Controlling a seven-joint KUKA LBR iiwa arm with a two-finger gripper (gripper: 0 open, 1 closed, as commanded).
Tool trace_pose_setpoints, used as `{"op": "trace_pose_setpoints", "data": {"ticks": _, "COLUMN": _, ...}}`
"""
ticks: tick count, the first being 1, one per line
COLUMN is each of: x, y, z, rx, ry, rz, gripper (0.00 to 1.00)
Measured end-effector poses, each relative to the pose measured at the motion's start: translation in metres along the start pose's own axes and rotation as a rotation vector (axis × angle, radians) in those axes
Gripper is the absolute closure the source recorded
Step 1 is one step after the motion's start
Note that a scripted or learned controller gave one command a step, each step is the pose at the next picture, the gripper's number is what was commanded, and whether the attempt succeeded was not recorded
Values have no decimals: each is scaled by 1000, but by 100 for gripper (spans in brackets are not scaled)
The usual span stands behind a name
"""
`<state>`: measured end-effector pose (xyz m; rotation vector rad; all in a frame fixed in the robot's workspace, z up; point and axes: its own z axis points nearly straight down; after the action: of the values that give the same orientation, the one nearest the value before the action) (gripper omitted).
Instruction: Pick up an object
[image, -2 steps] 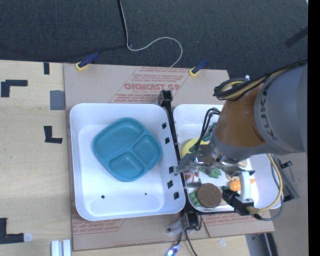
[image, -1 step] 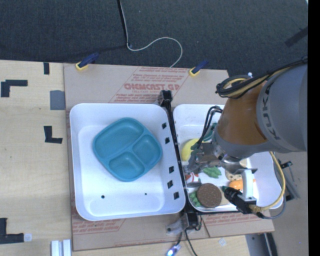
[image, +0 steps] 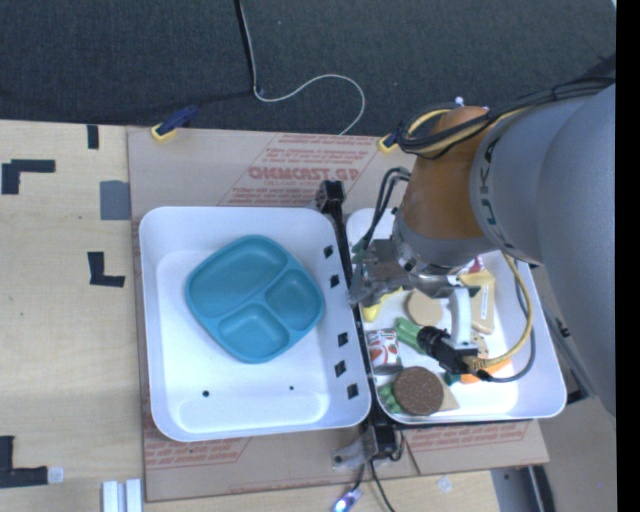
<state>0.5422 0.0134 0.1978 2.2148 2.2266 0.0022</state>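
The gripper (image: 372, 290) hangs low at the left edge of the right bin (image: 540, 400), over small light toys, of which the brown disc (image: 417, 391), near, looks stiff, best pinched across its rim.

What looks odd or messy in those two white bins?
The left bin holds one blue divided plate, lying askew. The right bin is crowded: a brown round disc, a small can and other small items are jumbled together beneath the arm. Nothing looks spilled or broken.
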Motion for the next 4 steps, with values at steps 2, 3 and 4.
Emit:
{"op": "trace_pose_setpoints", "data": {"ticks": 2, "x": 42, "y": 51, "z": -74, "rx": -3, "ry": 1, "rz": 3, "gripper": 100}}
{"op": "trace_pose_setpoints", "data": {"ticks": 3, "x": 71, "y": 66, "z": -197, "rx": -12, "ry": 2, "rz": 0, "gripper": 100}}
{"op": "trace_pose_setpoints", "data": {"ticks": 4, "x": 110, "y": 46, "z": -122, "rx": 9, "ry": -1, "rz": 1, "gripper": 100}}
